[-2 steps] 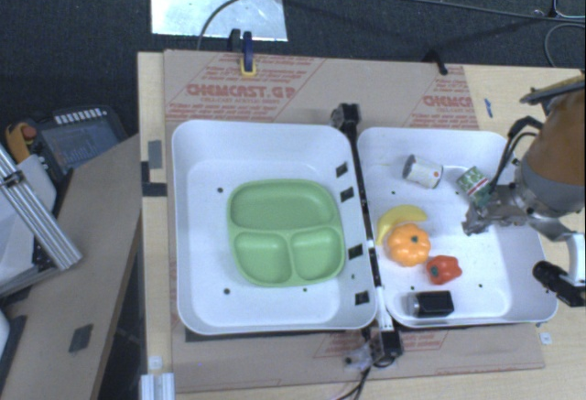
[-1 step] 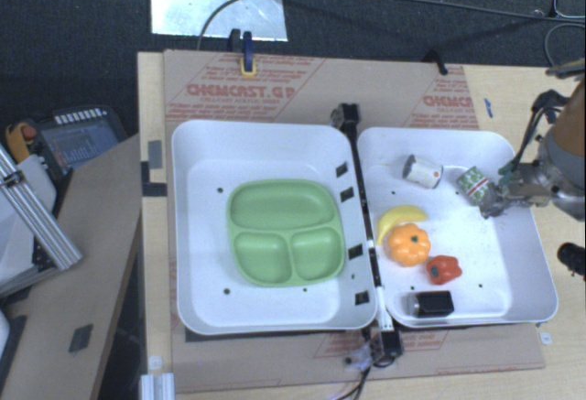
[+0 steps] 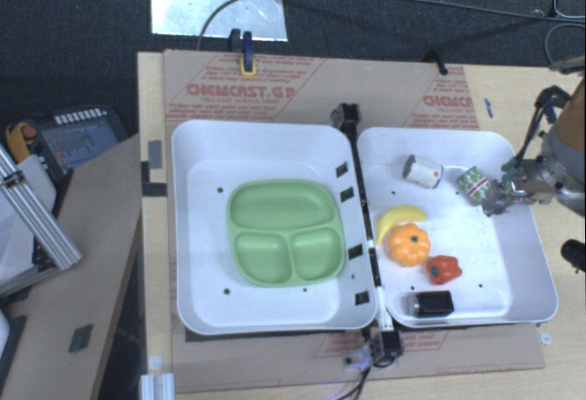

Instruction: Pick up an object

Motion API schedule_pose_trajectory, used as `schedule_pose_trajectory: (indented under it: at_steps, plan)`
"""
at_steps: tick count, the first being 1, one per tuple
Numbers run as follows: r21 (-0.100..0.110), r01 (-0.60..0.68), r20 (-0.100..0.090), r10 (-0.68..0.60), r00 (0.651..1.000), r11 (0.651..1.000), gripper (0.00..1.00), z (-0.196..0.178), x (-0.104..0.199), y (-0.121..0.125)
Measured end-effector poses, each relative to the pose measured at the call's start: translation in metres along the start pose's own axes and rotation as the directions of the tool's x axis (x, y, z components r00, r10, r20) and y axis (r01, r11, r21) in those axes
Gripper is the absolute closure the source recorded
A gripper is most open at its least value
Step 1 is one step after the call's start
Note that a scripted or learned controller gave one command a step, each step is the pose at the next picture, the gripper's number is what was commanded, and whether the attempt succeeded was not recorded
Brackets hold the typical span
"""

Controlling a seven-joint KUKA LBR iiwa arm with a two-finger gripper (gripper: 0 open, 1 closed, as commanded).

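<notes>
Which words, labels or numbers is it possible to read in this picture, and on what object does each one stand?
"CHEMCAST GP" in red, on the brown protective sheet behind the left bin.
The same red print, slanted and partly cut off, on the sheet behind the right bin: not fully readable.
Pendant screen and green-patterned can label: too small or blurred to read.
</notes>
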State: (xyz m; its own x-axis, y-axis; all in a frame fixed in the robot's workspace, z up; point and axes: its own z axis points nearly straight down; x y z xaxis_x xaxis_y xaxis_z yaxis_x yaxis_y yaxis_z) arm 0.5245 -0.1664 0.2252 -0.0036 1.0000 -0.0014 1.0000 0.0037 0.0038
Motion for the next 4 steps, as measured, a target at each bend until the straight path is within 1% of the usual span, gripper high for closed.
schedule_pose_trajectory:
  at_steps: [1,2,3,4]
  plan:
    - [0.002,0.007,-0.003,-0.007,1.000,1.000,1.00,0.007,0.061,0.002]
    - [0.002,0.007,-0.003,-0.007,1.000,1.000,1.00,0.001,0.122,0.007]
    - [0.001,0.006,-0.003,-0.006,1.000,1.000,1.00,-0.008,0.171,0.007]
    - [0.002,0.006,-0.003,-0.006,1.000,1.000,1.00,-0.016,0.223,-0.001]
